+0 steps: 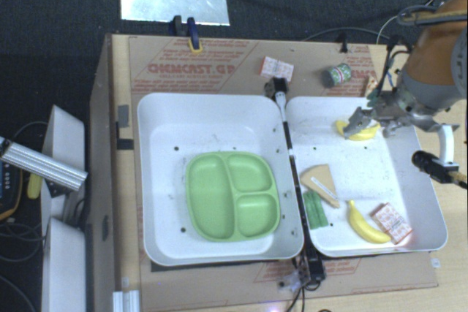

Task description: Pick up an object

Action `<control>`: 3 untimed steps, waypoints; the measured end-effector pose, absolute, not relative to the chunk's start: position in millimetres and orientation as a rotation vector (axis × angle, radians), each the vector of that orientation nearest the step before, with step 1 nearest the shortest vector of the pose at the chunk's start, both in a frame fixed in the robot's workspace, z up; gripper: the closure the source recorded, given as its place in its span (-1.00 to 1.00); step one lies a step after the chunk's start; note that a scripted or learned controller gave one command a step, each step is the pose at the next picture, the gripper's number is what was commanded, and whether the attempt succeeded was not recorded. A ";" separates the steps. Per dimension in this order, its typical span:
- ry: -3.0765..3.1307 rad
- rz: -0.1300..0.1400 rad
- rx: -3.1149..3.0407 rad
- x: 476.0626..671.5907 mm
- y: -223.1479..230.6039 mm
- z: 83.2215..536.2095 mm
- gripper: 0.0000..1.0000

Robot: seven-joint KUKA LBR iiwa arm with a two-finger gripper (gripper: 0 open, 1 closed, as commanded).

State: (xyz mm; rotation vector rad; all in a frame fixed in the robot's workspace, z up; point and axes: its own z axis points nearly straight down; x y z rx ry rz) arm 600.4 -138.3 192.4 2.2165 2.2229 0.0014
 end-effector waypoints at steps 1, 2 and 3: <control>2.225 -0.002 2.218 667.8 -172.2 83.0 -1.00; 2.226 0.003 2.207 670.3 -171.8 96.3 1.00; 2.226 0.008 2.211 670.0 -116.1 155.7 1.00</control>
